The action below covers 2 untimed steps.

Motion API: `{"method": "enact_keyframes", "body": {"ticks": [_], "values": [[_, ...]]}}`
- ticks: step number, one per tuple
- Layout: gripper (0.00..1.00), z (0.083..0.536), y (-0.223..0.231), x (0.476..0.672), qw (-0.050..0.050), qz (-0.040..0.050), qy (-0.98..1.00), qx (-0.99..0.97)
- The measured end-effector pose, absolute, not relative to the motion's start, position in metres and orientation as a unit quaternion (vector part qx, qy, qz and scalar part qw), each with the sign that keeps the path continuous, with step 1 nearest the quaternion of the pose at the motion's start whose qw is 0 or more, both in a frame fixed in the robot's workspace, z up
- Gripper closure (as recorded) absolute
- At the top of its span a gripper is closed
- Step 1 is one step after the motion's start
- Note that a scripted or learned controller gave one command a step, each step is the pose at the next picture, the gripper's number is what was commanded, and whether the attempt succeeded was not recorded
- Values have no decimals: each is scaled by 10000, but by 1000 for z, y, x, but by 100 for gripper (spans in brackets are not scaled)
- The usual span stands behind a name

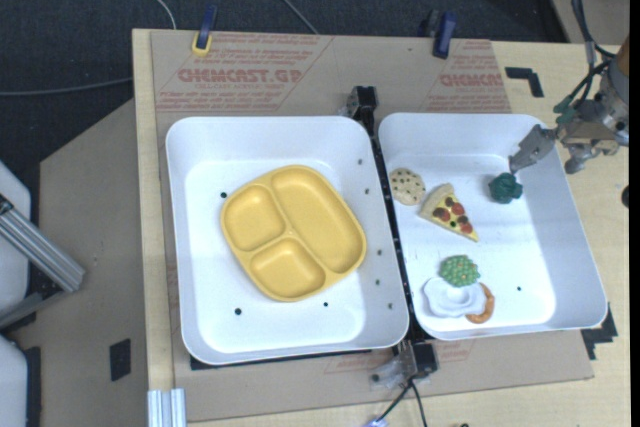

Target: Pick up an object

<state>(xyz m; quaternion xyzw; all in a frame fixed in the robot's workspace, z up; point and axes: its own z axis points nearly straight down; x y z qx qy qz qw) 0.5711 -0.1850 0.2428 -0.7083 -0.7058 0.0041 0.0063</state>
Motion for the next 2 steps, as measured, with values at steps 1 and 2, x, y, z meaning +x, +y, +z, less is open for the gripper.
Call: {"method": "enact_keyframes", "body": {"ticks": [1, 2], "values": [[0, 251, -184, 574, 3, 2, -7072, -7070], [0, 209, -180, 572, 16, 9, -7071, -7071]]}}
